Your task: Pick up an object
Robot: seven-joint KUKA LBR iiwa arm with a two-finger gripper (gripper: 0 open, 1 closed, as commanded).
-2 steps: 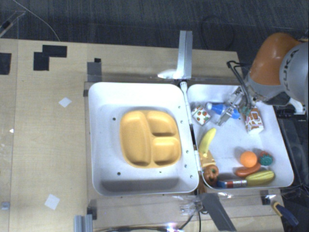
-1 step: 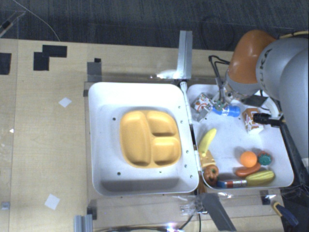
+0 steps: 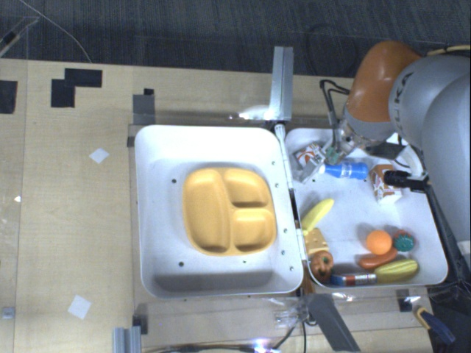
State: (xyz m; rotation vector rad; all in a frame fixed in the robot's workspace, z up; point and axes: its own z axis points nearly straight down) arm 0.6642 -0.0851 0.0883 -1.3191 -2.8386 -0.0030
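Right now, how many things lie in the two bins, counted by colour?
Yellow: 3, the divided tray, the banana, the long fruit
Orange: 2, the ball, the carrot-like piece
Blue: 1, the bottle
Teal: 1, the round piece
Mixed colours: 4
Total: 11

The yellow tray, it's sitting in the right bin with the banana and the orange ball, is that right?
Not quite. The camera view shows the yellow tray alone in the left bin. The banana and orange ball are in the right bin.
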